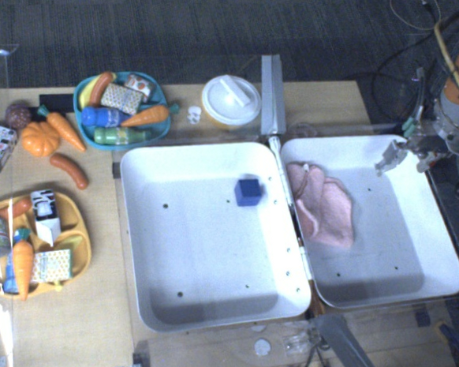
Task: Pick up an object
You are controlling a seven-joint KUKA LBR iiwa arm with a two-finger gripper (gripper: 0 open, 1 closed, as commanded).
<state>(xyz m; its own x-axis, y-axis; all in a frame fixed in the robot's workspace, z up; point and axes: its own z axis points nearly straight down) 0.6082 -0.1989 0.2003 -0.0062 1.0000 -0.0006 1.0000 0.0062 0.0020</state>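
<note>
Near edge of the worktop [76,341] has a couple of small round bits and some clamp hardware between the bins, too small to make out. Behind that sit the two white bins side by side. Left bin [156,303] has one small blue cube [248,191] toward its far right part, well clear of the walls. Right bin [442,277] has a crumpled pink cloth [326,208] lying along its left side, just beside the divider, bunched enough that its folds hide part of it.

End effector [392,156] comes in from the right over the far right corner of the right bin, well apart from both the cloth and the cube. It's small and blurry there, nothing visibly between the fingers, and honestly I can't tell how wide they are. Arm behind it is cut off by the frame edge, tangled in cables.

Off to the left: a yellow tray [76,222] of toy food cut off at the frame edge, a blue bowl [162,129] of toy veg at the far side, loose carrot, pumpkin and sausage, plus a white lidded container [232,99] by the far edge.
</note>
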